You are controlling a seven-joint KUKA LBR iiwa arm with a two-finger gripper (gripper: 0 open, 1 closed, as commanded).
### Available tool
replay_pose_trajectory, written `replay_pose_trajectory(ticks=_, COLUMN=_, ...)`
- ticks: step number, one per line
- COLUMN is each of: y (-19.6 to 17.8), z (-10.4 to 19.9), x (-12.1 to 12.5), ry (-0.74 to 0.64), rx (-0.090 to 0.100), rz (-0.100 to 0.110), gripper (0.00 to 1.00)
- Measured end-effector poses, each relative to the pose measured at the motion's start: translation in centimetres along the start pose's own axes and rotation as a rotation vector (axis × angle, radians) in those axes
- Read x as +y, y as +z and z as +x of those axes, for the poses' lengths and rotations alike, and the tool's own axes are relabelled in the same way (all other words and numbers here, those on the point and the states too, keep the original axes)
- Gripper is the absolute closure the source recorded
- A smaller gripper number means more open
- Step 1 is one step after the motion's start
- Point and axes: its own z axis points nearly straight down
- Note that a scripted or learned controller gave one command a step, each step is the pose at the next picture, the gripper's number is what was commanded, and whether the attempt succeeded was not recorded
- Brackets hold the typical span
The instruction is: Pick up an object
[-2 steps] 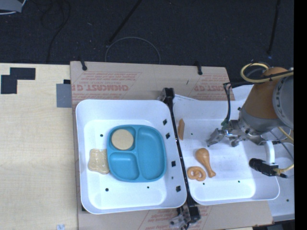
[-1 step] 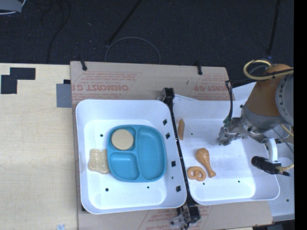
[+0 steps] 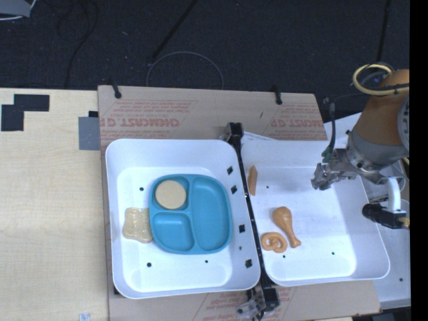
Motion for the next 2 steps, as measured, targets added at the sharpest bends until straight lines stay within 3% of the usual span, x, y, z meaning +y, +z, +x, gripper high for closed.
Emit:
replay_pose_trajectory(ticks=1, y=-5.29, z=0.08, x=-0.96, ry=0.0, rx=0.001, rz=0.001, gripper=1.0)
replay_pose_trajectory(ticks=2, y=-5.01, z=0.09, x=-0.95, ry=-0.001, rx=0.001, rz=0.004, gripper=1.0)
